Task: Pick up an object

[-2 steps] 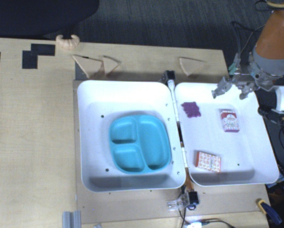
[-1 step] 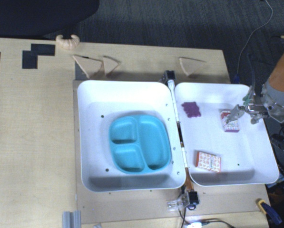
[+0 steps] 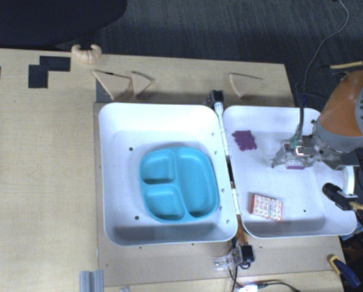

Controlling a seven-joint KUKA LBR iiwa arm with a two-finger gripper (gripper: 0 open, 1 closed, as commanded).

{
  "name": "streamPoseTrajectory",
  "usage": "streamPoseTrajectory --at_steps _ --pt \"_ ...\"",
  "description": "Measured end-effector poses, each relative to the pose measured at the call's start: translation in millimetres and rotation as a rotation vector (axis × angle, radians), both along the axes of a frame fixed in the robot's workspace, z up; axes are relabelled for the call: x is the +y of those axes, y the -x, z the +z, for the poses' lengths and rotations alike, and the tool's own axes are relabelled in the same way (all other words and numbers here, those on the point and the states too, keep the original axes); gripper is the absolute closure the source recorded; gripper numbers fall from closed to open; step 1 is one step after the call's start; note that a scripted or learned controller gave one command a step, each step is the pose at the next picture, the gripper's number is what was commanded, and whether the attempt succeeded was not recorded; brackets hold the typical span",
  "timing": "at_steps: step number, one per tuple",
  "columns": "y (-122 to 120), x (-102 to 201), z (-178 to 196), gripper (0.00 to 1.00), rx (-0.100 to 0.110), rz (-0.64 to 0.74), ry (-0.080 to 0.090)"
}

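1. The hand (image 3: 293, 154) is hanging low in the right bin (image 3: 309, 215), toward its right side, and the grey arm with the orange band (image 3: 345, 111) is reaching in from the right edge.
2. A small purple object (image 3: 244, 140) is lying on the floor of the right bin, to the left of the hand and a little farther back; it is apart from the hand.
3. A flat red patterned card (image 3: 266, 206) is lying nearer in the same bin, to the left of the hand and well apart from it.
4. A little purple or pink patch is showing just under the hand, but it is too small and blurred to tell what it is.
5. I cannot tell how the hand is standing, spread or closed, because its metal parts are blurring together.
6. A blue divided tray (image 3: 178, 183) is lying in the left bin (image 3: 117, 157).
7. The arm is being cut off by the right edge.
8. Both bins are sitting on the wooden tabletop (image 3: 41, 181).
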State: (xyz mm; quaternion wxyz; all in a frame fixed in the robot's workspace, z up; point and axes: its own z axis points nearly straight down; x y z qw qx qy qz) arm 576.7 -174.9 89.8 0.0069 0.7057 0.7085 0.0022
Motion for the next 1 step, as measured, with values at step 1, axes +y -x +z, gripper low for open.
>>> streamPoseTrajectory --at_steps 1 --pt "-3.1 -1.3 13.5 1.00 -0.011 0.002 0.005"
